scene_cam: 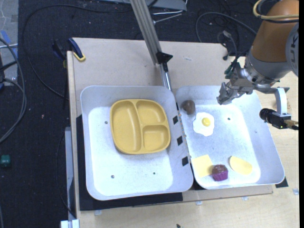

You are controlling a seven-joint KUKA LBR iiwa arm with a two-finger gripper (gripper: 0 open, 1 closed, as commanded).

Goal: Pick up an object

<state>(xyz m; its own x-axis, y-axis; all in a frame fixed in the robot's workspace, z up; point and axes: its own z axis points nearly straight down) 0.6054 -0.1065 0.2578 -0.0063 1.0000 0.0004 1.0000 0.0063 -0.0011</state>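
Robot gripper point(224, 99) hovering above the right bin point(266, 146) of toy food.
Finger spacing unclear. The fried egg point(204, 123) looks flat, probably rubbery; pinch its raised yolk.

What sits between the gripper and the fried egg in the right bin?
Nothing: in the camera view, bare white bin floor separates the gripper from the fried egg. The brown lump lies off to the egg's upper left.

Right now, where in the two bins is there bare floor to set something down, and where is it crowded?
Left bin: a bare strip below and left of the yellow tray. Right bin: open middle between the fried egg and yellow disc. Crowded: its near edge, with the cheese slice and purple piece, and the far corner under the claw by the brown lump.
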